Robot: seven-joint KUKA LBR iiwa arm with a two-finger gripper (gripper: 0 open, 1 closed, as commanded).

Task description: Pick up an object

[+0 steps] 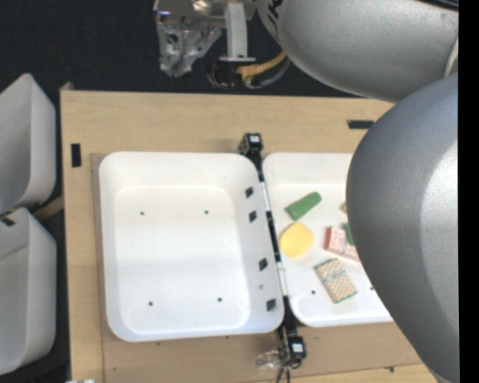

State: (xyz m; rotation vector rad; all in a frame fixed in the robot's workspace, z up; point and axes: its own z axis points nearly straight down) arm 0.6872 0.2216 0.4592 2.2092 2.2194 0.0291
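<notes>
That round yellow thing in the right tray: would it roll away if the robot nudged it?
Probably a little: the yellow object looks rounded and slightly lumpy, so it may wobble rather than roll far. The green piece nearby could stop it.

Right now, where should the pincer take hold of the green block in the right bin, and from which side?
Probably across the green block's short width at mid-length, coming straight down. It lies flat and slanted, apart from the yellow object, so both long sides look free.

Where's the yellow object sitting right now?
The yellow object lies in the right bin, near the divider, just below the green piece and left of the pink packet.
</notes>
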